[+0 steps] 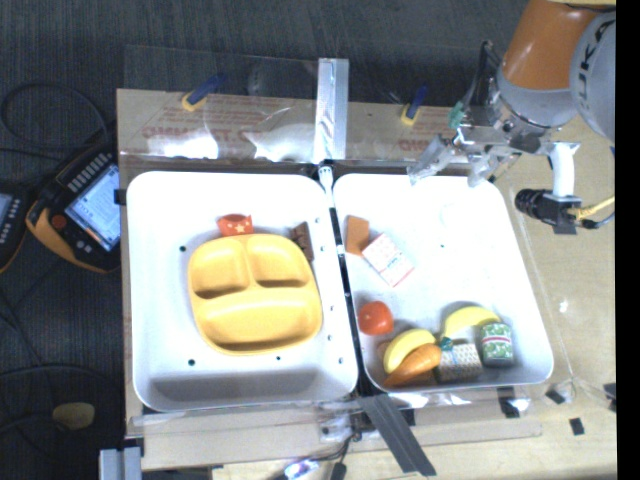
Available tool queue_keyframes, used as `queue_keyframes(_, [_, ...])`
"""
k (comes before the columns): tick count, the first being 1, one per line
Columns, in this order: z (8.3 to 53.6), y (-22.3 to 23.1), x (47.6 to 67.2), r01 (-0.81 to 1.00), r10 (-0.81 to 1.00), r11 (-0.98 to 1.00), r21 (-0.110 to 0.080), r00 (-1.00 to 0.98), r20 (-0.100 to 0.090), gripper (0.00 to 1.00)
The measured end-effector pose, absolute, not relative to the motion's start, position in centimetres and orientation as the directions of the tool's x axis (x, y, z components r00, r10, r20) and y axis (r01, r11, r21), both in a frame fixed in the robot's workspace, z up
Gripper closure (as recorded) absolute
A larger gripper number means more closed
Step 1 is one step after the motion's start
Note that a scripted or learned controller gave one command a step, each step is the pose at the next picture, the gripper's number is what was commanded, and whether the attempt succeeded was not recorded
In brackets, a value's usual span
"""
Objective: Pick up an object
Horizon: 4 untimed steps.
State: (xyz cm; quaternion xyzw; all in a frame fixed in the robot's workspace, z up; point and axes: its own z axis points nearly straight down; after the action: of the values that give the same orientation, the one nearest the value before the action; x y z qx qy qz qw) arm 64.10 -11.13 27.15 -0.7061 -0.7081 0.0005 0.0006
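White right bin far rim has gripper over it, jaws spread, empty — risk: straight descent clips rim, objs sit near-side, e.g. tomato.

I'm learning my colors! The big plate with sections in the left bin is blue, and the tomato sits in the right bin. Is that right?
Almost. The camera view shows the plate with sections in the left bin is yellow, not blue. The tomato does sit in the right bin.
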Motion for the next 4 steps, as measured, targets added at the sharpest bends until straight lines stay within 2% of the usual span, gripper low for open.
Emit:
queue_keyframes(1, [18.3,-6.4,64.1,0.996,0.996,0.085,-0.003,-0.085,0.000,0.00])
queue_keyframes(2, [8.9,-10.2,62.2,0.943,0.943,0.332,0.008,-0.332,-0.003,0.00])
queue_keyframes(3, [10.0,-10.2,62.3,0.943,0.944,0.331,0.013,-0.331,-0.003,1.00])
queue_keyframes(4, [10.0,-10.2,62.3,0.943,0.944,0.331,0.013,-0.331,-0.003,0.00])
